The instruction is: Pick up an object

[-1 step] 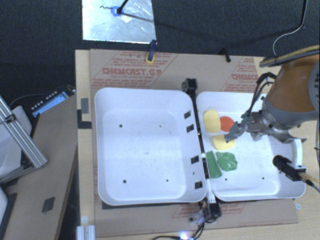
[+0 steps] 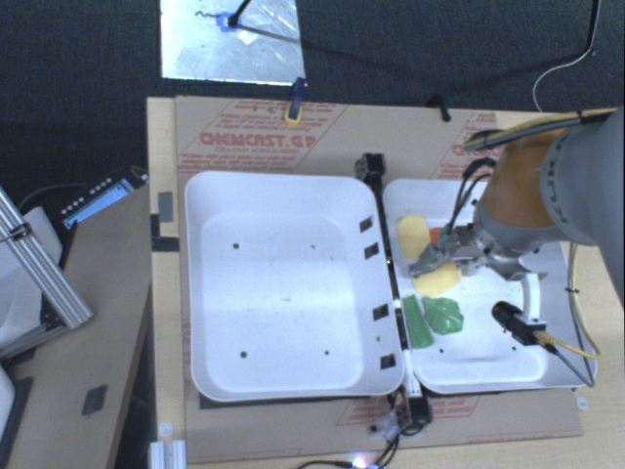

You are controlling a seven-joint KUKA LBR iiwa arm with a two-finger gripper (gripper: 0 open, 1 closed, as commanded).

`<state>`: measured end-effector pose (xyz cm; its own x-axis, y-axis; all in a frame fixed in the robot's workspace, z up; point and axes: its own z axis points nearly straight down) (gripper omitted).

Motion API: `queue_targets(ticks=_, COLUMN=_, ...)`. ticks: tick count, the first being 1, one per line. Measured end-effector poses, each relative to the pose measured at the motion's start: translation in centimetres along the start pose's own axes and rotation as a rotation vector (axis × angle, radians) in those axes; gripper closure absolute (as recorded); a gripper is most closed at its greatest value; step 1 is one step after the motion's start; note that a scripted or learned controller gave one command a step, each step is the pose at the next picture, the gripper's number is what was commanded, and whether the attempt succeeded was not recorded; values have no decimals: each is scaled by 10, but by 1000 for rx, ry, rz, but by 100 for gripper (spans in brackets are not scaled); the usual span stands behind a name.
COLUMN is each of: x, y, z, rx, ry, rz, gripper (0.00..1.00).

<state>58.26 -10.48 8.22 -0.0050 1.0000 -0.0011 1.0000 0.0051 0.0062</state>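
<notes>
My gripper [image 2: 433, 256] is low in the right bin [image 2: 488, 369], near its left side. It sits between two yellow objects: one rounded yellow piece [image 2: 412, 231] just up and left of it, and a second yellow piece [image 2: 438, 280] directly below it, touching or nearly touching. A small red-orange bit [image 2: 436, 234] shows beside the upper yellow piece. Below these lie a green lumpy object [image 2: 444, 314] and a green strip [image 2: 415, 322] along the bin's left wall. Nothing is visibly lifted.
The left bin [image 2: 283, 281] lies beside the right one, with a black-clipped divider [image 2: 386, 262] between them. The grey arm with its orange band [image 2: 522, 179] covers the right bin's upper right part. A reflective sheet [image 2: 232, 27] lies beyond the bench.
</notes>
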Motion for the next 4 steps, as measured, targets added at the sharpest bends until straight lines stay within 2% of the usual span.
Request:
queue_targets(ticks=1, x=1, y=3, z=-19, rx=-12, ry=1, rz=2, gripper=100)
queue_targets(ticks=2, x=14, y=-7, z=-75, rx=1, ry=1, rz=0, gripper=100)
queue_targets(ticks=3, x=6, y=-38, z=0, rx=8, ry=2, rz=4, gripper=100)
queue_targets(ticks=4, x=27, y=13, z=-172, rx=-15, ry=-1, rz=-4, gripper=100)
